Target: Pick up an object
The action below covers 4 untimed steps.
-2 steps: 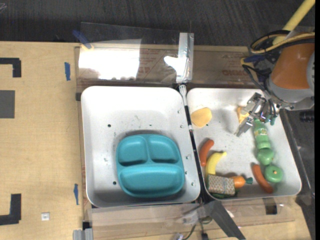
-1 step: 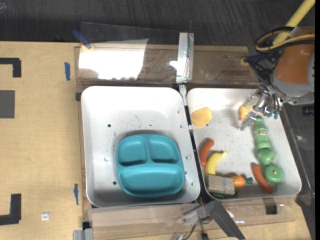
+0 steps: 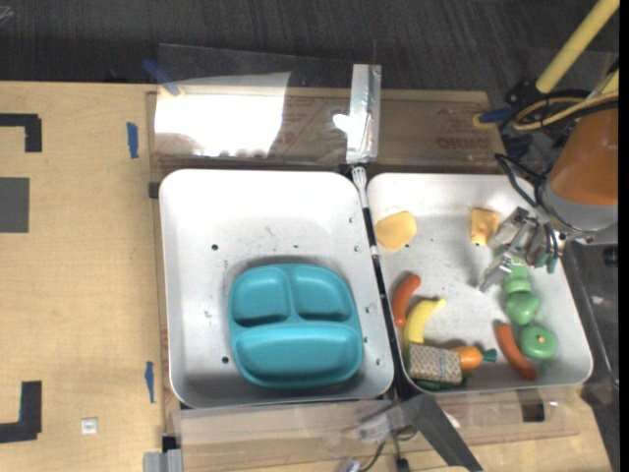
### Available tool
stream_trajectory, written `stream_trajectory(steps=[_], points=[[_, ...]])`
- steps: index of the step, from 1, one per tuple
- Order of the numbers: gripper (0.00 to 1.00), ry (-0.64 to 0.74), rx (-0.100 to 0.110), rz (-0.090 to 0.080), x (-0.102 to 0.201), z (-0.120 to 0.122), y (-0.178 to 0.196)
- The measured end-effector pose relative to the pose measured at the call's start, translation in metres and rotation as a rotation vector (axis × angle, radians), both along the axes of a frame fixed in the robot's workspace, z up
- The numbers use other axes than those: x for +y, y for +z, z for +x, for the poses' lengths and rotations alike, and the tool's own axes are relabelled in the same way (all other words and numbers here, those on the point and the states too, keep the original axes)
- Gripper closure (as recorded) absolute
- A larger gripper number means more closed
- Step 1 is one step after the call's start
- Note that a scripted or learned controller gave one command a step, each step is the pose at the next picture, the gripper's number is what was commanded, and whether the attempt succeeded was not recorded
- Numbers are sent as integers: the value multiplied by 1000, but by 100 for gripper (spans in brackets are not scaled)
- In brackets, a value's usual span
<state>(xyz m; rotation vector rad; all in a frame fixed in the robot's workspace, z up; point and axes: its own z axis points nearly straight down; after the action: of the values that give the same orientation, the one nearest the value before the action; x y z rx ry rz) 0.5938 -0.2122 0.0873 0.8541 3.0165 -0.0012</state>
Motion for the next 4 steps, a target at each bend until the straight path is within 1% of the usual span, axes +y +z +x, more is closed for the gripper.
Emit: stream_trajectory(steps=[1,2,3,4], points=[[0,159,-2,-1,11,-66,1],[0,243,-1,7,-5,-54,1],[100,243,-16,-3,-6,-50,14],[0,243,-14,-2,-6,-50,13]])
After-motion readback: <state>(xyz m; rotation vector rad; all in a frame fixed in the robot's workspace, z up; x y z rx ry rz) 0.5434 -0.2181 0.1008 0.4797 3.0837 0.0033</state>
